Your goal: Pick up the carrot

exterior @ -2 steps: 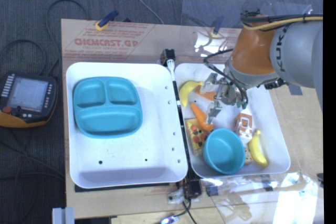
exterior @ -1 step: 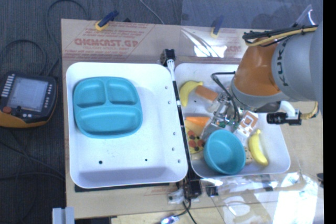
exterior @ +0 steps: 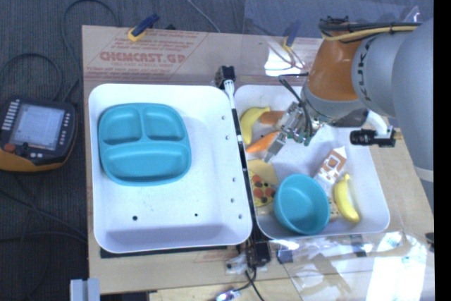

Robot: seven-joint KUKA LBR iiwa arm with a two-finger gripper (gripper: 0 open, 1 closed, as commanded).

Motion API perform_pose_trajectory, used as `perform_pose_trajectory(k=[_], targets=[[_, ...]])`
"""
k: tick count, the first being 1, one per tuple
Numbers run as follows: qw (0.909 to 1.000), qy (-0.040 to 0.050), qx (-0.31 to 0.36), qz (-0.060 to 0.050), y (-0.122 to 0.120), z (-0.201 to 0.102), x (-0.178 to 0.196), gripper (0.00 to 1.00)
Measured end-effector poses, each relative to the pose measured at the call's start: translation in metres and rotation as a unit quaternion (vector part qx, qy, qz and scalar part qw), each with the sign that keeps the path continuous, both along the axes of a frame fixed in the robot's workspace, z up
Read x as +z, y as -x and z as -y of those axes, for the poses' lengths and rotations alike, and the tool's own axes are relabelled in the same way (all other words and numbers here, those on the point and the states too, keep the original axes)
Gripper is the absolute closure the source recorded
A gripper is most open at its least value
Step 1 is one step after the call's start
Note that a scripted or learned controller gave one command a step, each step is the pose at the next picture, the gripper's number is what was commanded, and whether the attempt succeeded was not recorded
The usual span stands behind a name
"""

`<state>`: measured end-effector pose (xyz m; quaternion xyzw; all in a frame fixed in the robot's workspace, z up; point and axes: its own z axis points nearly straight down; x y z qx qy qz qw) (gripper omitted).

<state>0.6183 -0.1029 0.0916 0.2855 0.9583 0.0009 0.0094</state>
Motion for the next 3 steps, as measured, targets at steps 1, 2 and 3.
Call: perform_pose_trajectory(k=[1, 2, 3], targets=[[0.9954, -0.003, -0.095, -0.001, -0.003, -0.004, 0.0, 0.0], [0.9934, -0.0017, -0.115, 0.0, 0.047, -0.001, 0.0, 0.0], [0.9655, -0.0047, -0.26, -0.003, 0.019, -0.003, -0.001, 0.0]])
